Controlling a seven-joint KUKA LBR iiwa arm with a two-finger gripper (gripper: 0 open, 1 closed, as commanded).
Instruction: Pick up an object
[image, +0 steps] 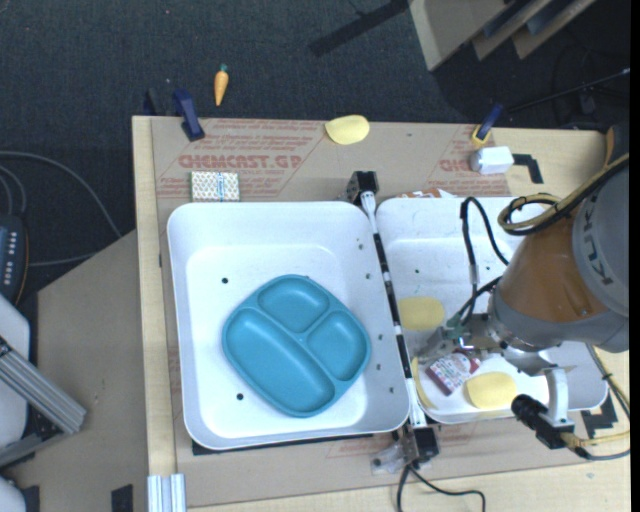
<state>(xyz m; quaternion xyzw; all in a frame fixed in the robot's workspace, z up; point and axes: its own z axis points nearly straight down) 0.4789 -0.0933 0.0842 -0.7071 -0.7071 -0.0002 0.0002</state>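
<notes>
lying at the near edge of the right bin (440, 232), a pale yellow object (491, 390) sits just beside a small red-and-white packet (447, 374). the gripper (462, 338) hangs low over this corner, above the packet; whether it is spread or closed, or has hold of anything, cannot be told. a yellow round piece (422, 313) lies a little farther back, by the divider. the left bin (200, 300) holds a blue divided tray (295, 344). beyond the bins, a yellow lemon-like thing (347, 129) rests on the bench (260, 155).

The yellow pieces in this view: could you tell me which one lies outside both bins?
The yellow piece at the bench's far edge, on bare board above the bins; the other two lie inside the right bin.
</notes>
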